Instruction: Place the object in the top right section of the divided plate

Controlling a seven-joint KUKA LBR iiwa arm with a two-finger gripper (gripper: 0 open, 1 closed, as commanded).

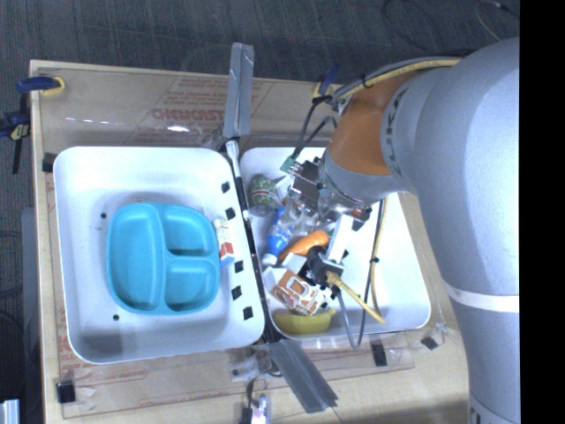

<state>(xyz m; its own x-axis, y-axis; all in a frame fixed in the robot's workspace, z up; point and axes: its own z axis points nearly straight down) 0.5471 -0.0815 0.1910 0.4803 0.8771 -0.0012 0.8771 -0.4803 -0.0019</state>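
The blue divided plate [163,256] lies in the left white bin [79,175], with one long section on its left and two smaller ones on its right. My gripper [305,217] hangs low over the left part of the right bin [402,281], among a cluster of objects. An orange carrot-like piece [306,242] lies just below it. A blue-and-white bottle [280,233] is to its left. A greenish can [263,193] rests near the bin's upper left corner. My wrist hides the spot under the gripper.
A brown patterned packet [297,293] and a yellow piece [305,323] sit at the right bin's near edge. A wall with black clips [238,268] separates the two bins. The grey arm [459,166] covers the bin's right side.
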